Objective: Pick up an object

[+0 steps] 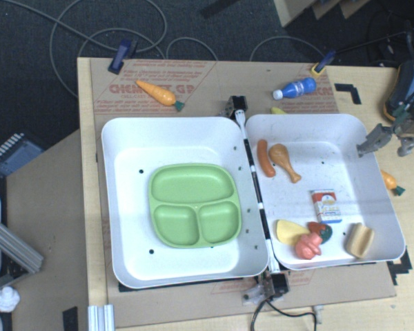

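Here, fingers at the right bin's far right rim — spread apart, gripping nothing, toy food inside

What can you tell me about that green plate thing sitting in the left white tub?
The green tray looks like smooth, matte pale-green plastic, a rounded rectangle with three compartments: one wide section along the far side and two smaller ones nearer the camera. All three hold nothing. It lies flat, right side up, about in the middle of the left bin, resting on the bin's floor. Only that floor touches it.
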